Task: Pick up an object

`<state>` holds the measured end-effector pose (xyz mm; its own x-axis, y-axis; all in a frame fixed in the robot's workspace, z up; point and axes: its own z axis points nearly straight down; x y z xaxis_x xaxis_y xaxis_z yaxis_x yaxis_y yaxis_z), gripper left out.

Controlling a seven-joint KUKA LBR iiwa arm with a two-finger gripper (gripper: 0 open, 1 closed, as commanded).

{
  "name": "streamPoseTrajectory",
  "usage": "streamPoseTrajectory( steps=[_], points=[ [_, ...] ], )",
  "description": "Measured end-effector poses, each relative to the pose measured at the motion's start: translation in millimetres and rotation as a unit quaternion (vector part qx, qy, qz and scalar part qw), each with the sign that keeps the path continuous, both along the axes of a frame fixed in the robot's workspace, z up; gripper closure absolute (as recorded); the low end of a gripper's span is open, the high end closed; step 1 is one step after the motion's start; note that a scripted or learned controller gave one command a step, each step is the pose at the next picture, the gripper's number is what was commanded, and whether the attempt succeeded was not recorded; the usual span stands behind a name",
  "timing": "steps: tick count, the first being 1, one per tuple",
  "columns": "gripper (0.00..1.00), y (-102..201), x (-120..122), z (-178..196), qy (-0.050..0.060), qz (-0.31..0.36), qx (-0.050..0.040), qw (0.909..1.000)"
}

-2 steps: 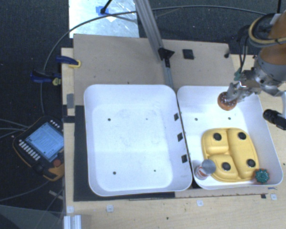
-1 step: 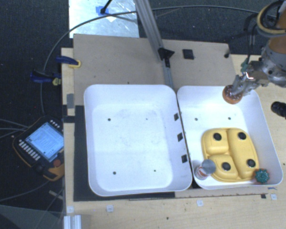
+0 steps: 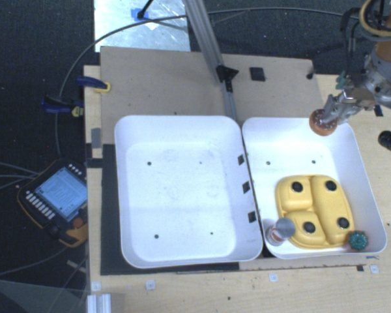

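The arm [image 3: 378, 51] reaches in from the right, and its gripper [image 3: 332, 113] hangs over the far right corner of the right bin [image 3: 352, 145]. Right at its tip sits a small round brown object [image 3: 323, 125], reddish at the rim. The object is pressed up against the tip, but from this slant I cannot tell whether it is truly between the fingers, nor how far apart they stand.

Down in the same bin, a big yellow moulded toy [image 3: 314, 210] with four dark spots fills the near half. A small grey round piece [image 3: 283, 227] lies touching its near left edge, by the bin's near left corner. A little teal knob [image 3: 358, 241] sits at the toy's near right corner, close to the rim.

The left bin [image 3: 179, 191] lies just beside the right one, their rims meeting in the middle. Off the bench to the left rests a handheld control pad [image 3: 57, 197] with a lit screen.
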<state>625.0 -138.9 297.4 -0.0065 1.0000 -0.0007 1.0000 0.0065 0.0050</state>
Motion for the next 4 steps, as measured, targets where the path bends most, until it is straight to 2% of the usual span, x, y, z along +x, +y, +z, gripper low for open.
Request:
streamPoseTrajectory(
  steps=[2,4],
  points=[
    [1.0,102,-9,-17,0.002,0.001,0.0009,1.0],
    [1.0,185,-34,-39,0.003,0.001,0.001,1.0]
  ],
)
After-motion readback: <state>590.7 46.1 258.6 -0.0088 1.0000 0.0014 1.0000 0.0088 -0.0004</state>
